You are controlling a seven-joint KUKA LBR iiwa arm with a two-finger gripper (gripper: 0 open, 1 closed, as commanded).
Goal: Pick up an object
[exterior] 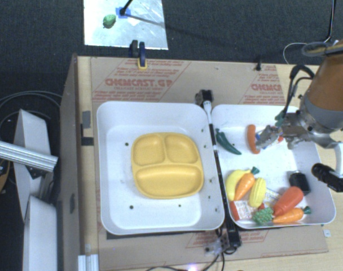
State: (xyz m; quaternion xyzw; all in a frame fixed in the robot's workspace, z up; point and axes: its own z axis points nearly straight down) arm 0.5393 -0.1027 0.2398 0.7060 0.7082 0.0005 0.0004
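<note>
Just left of pincer (268, 136): sausage (251, 138)

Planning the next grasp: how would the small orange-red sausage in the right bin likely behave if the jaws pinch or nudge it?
The sausage looks rounded and elongated, so it would probably roll sideways if nudged. Its glossy surface suggests smooth plastic, likely slippery under a pinch. It lies alone on bare bin floor, so nothing nearby would stop it.
</note>
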